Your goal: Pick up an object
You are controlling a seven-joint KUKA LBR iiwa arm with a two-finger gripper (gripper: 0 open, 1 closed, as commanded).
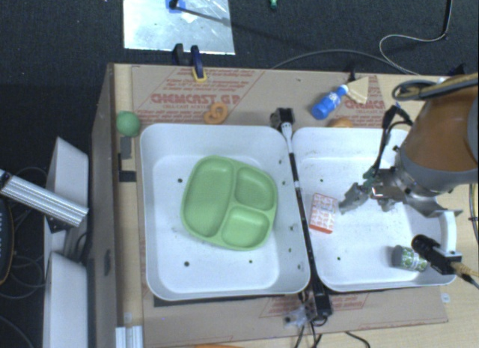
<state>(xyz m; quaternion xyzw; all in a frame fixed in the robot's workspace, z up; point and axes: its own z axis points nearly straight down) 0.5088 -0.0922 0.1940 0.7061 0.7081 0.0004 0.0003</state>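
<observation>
Where the bench (247,88) shows behind both bins, red lettering reads "CHEMCAST GP".

The grey arm with its orange band enters from the right edge and angles down and leftward. The hand (358,198) is at the arm's left end, pointing left with its fingers (350,201) set slightly apart, gripping nothing.
</observation>
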